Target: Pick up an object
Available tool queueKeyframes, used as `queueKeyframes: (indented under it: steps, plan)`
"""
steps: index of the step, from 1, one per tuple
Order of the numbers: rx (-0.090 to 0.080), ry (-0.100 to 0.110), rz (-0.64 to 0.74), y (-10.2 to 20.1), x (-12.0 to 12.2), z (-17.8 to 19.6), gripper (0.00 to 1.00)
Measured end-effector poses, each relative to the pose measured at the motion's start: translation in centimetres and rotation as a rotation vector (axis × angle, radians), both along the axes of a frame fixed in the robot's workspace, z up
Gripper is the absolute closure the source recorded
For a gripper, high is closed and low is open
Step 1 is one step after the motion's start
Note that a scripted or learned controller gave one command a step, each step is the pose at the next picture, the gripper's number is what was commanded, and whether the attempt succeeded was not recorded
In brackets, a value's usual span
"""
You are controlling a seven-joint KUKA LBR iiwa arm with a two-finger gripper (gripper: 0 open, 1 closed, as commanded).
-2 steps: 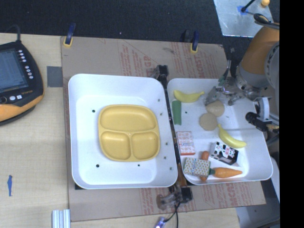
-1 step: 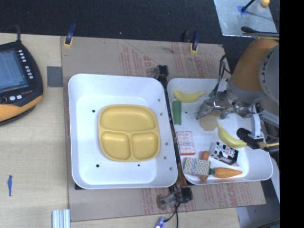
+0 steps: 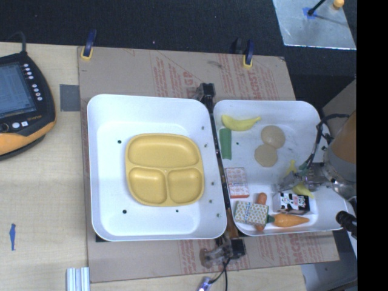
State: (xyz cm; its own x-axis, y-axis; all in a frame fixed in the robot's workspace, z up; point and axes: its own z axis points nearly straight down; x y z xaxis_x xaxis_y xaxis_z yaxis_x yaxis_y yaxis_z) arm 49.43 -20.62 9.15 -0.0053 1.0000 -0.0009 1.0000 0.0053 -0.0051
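I count two white bins on the tabletop (image 3: 42, 193): the left bin (image 3: 106, 162) holds one yellow divided plate (image 3: 164, 168) with three compartments, and the right bin (image 3: 303, 111) holds everything loose. In that right bin I make out one yellow banana (image 3: 240, 122), one green stick (image 3: 225, 143), two tan round discs (image 3: 269, 145), one small red-and-white card (image 3: 236, 182), one patterned block (image 3: 251, 212), one carrot (image 3: 290, 220), one short orange-red piece (image 3: 260, 199) and one black-and-white toy (image 3: 295, 202).

My end effector (image 3: 298, 179) sits low at the right side of the right bin, amid a tangle of cables, and I cannot tell from this feed how its fingers stand, or whether anything is between them.

From the end effector, the black-and-white toy lies just below, nearly touching it, with the carrot just beyond that against the bin's near wall. The two discs are up and to its left, near. The patterned block and the orange-red piece are down and left. The card lies further left, and the banana and green stick are well away toward the far left corner.

One teach pendant (image 3: 21, 105) rests far off to the left.
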Motion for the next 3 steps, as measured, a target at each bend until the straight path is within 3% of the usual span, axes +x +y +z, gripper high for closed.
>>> queueKeyframes:
  steps: [1, 2, 3]
  plan:
    - [-0.001, 0.001, 0.007, 0.0, 0.1, 1.0, 1.0]
    - [0.0, 0.0, 0.004, 7.1, 6.8, 0.9, 1.0]
    - [0.002, -0.003, 0.0, 16.0, 6.4, 10.1, 1.0]
